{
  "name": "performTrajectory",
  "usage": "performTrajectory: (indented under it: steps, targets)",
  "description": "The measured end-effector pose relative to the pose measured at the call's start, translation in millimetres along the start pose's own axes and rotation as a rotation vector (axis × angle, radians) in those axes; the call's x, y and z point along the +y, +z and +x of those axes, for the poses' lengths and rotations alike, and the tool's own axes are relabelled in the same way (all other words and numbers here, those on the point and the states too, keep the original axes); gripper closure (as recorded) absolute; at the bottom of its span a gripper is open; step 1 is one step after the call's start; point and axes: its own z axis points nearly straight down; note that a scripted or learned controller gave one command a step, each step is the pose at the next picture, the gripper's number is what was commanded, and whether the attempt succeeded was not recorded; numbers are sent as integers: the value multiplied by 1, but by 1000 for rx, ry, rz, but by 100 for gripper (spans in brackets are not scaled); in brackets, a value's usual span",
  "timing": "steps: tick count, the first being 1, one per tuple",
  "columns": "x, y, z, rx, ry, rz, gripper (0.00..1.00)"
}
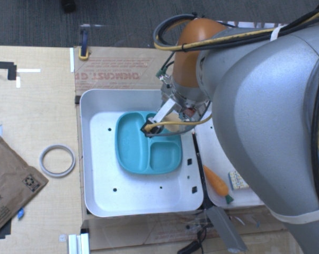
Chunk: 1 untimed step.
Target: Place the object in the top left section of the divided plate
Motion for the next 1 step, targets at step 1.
performTrajectory:
  steps: [1]
  targets:
    - [-28, -43, -31, 1, -21, 0, 100]
